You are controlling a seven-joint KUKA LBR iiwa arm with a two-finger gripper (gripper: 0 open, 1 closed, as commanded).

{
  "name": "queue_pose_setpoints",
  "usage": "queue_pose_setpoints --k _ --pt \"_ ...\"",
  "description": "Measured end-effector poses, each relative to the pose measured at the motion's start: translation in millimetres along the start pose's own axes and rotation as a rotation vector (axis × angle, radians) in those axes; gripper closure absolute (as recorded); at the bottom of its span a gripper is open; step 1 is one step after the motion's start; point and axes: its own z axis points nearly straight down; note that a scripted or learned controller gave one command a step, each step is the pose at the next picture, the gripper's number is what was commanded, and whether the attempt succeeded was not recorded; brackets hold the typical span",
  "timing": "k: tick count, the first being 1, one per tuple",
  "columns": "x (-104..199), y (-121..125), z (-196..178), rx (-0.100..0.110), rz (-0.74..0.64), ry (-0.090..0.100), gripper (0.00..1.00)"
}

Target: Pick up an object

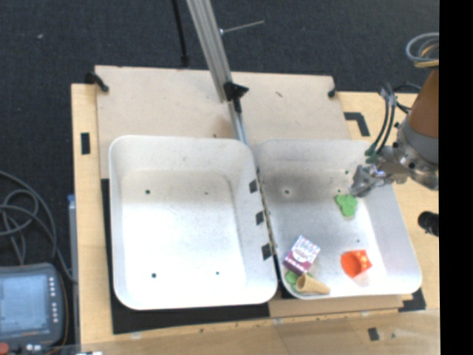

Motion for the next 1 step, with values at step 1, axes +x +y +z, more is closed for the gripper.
queue_pose_setpoints --k 1 --pt "58.8 22.1 -1.1 -0.001 -0.001 0.001 1.0"
